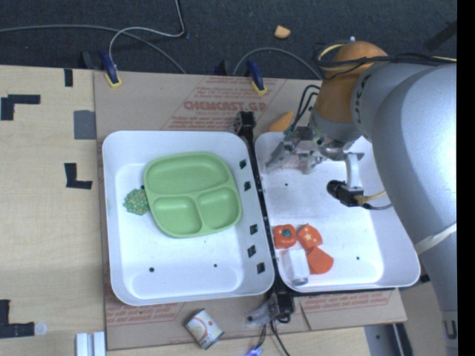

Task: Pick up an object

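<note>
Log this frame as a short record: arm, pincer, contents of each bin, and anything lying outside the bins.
arm: grey arm with an orange band, reaching in from the right over the right bin
pincer: pincer above the right bin's far left corner, nothing seen between its fingers
left bin: left bin holds a green divided plate and a small green bumpy item at the plate's left edge
right bin: right bin holds orange-red pieces near the front left
outside: small can on the bench in front of the bins
</note>
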Robot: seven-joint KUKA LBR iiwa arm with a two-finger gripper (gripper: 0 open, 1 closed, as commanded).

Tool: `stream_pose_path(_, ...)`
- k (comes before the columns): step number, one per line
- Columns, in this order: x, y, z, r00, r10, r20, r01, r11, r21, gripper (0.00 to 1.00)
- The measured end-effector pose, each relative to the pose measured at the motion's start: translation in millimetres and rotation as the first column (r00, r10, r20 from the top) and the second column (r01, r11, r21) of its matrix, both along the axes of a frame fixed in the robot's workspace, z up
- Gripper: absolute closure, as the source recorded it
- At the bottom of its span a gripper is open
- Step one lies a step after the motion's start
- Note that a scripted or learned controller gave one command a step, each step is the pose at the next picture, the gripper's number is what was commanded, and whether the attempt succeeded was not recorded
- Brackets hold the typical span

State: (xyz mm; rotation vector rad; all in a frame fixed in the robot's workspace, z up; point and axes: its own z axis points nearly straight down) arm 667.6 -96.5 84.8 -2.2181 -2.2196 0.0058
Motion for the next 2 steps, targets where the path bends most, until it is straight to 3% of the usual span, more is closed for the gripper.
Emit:
stream_pose_path(1,0.0,-0.9,10.0,1.0,0.001,0.001,-0.001,1.0,-0.003,1.0)
stream_pose_path(2,-0.1,-0.9,9.7,1.0,0.001,0.0,-0.001,1.0,-0.003,0.0)
